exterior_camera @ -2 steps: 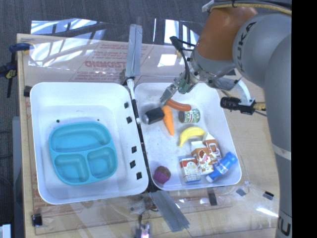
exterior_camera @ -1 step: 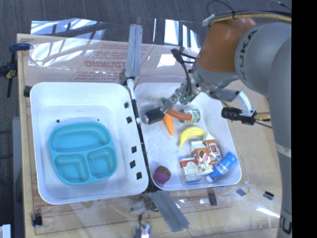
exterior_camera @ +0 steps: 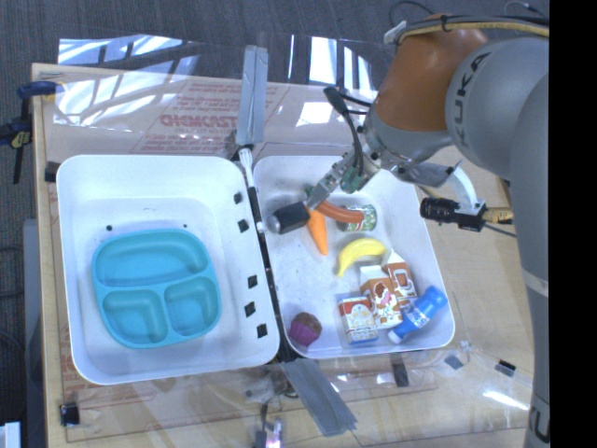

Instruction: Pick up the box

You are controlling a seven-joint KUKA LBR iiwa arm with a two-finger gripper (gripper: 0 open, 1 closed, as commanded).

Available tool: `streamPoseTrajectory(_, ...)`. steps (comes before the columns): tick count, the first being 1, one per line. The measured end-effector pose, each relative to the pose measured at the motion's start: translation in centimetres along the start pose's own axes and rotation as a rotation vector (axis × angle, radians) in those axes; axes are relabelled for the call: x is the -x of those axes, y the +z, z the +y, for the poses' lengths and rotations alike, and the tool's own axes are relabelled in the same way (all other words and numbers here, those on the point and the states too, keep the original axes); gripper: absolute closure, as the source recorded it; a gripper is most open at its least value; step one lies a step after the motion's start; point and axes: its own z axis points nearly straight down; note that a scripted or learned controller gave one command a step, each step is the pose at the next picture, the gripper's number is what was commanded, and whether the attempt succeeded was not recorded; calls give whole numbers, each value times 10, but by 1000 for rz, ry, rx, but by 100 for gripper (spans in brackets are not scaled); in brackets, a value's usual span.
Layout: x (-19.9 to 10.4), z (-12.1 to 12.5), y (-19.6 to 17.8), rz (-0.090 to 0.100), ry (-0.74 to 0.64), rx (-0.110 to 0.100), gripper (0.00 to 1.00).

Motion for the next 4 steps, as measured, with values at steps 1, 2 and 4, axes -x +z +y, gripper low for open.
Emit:
streamPoseTrajectory(1, -25, -33, 20, 2, -513, 0, 100)
streamPoseTrajectory(2, -56, -18, 21, 1, -922, 1, 100)
streamPoseTrajectory(4, -97, -53, -58, -5, -1272, 1, 100)
